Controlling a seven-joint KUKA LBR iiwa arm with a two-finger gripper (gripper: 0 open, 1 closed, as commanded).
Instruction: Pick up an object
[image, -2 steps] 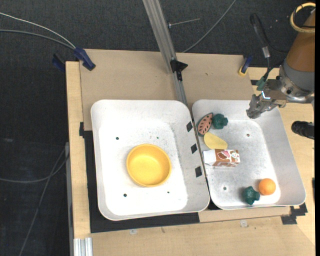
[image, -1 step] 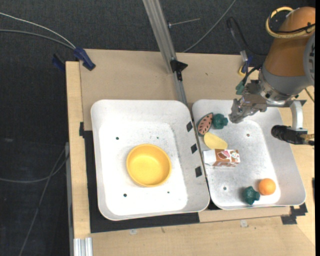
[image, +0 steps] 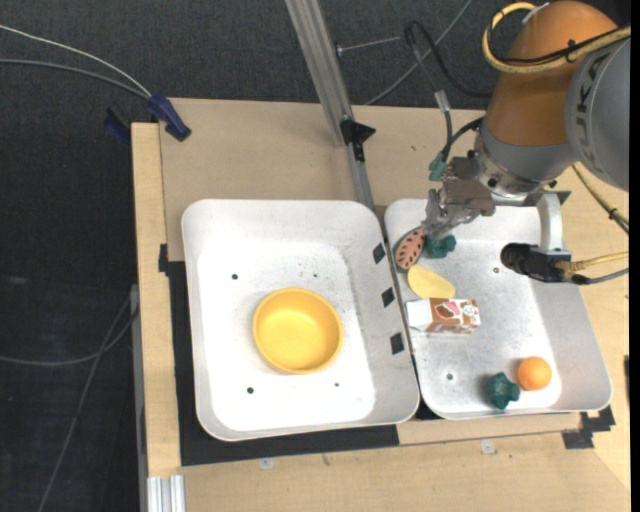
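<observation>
**Gripper low at the far-left corner of the right bin**

You had the bench under both bins, tan board with a metal pole slanting across its far side. The arm, grey with its orange band, came in from the right and hung over the far part of the right bin. The left bin sat just beside it and carried a yellow bowl, upright, a little near of its middle.

In the right bin you saw the small carton lying on its side by the left wall, and touching its far edge a pale yellow piece. Just far of that lay a reddish speckled object, tilted against the left rim. At the near end, well apart from these, an orange ball sat just beside a dark green object.

The gripper was down at the bin's far-left corner, next to the reddish object. Something teal showed at its tip; it may have been part of the tool or a small item. You could not tell from this view whether the fingers were parted or closed.
</observation>
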